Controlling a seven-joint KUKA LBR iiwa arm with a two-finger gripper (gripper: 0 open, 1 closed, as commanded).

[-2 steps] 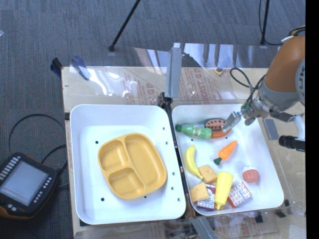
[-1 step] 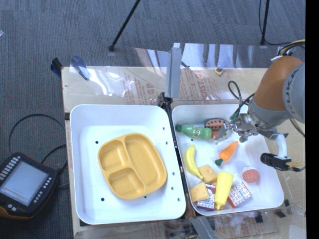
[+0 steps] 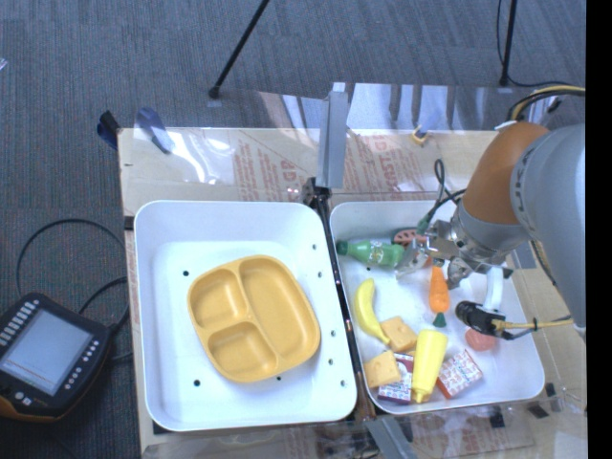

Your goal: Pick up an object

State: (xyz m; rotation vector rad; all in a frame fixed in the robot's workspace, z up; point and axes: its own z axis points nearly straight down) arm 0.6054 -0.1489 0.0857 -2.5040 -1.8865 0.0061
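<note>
a view from above, at a slant, of a bench bearing two shallow white bins side by side. the left bin (image 3: 153, 256) holds one yellow divided plate (image 3: 253, 317) with three compartments, lying flat near the bin's middle.

the right bin (image 3: 531, 371) holds a scatter of toy food. a grey robot arm (image 3: 545, 194) with an orange band above its wrist reaches in from the right, and its gripper (image 3: 432, 253) sits low over the upper part of this bin. whether the gripper is open or closed cannot be told from this angle.

an orange toy carrot (image 3: 439, 293) lies just below the gripper, at or close to its tip; contact cannot be confirmed, and nothing can be seen held by the gripper. the carrot's long axis runs nearly up and down in the view, with a small green end pointing toward the near edge of the bin.

to the left of the gripper, a green bottle (image 3: 371, 251) lies on its side, its long axis running left to right. below it a yellow banana (image 3: 367, 309) curves downward toward two tan cracker-like blocks (image 3: 399, 334). a yellow squeeze bottle (image 3: 428, 362) lies near the bin's bottom edge, beside a small red and white packet (image 3: 459, 373). a red round item (image 3: 481, 338) sits to the right of the carrot, near a black cable fitting on the arm.

a handheld control pendant (image 3: 43, 357) rests on the floor at the far left.
</note>
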